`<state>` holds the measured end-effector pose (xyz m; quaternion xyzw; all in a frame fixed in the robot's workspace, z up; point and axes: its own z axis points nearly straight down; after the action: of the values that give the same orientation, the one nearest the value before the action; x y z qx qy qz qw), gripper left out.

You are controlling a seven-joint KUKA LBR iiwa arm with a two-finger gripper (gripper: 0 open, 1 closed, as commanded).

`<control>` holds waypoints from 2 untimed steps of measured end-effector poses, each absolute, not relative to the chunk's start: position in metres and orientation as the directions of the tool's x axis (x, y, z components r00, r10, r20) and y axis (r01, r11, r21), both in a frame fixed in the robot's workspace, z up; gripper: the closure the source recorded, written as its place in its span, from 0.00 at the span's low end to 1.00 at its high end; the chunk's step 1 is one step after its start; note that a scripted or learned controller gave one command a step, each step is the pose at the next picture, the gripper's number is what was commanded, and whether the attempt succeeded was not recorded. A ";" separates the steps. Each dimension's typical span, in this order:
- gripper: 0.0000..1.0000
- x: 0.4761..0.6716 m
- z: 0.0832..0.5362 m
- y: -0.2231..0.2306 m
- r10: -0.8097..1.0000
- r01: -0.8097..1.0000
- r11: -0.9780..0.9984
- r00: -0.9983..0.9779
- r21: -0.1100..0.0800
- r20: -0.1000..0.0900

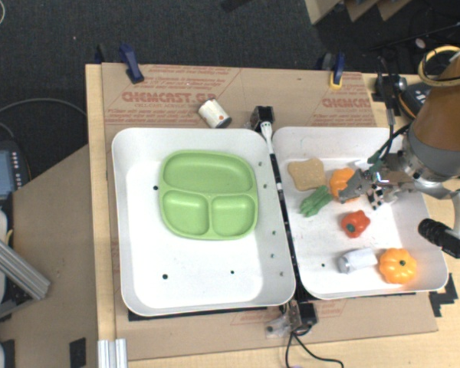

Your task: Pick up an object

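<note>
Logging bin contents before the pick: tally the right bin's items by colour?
Orange: 2, a pumpkin and an orange piece by the gripper
Red: 1, a pepper
Green: 1, a vegetable
Tan: 1, bread
Grey-white: 1, a can
Total: 6

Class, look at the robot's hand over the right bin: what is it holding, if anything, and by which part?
It cannot be told: the hand sits against the small orange object.
</note>
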<state>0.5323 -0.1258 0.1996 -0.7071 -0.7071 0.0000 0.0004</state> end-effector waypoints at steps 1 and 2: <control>0.00 0.514 0.108 -0.147 1.000 1.000 -0.003 0.003 -0.010 0.002; 0.00 0.492 0.083 -0.101 1.000 1.000 0.002 -0.002 -0.006 0.004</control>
<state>0.4917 -0.1009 0.0829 -0.7063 -0.7079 0.0009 0.0036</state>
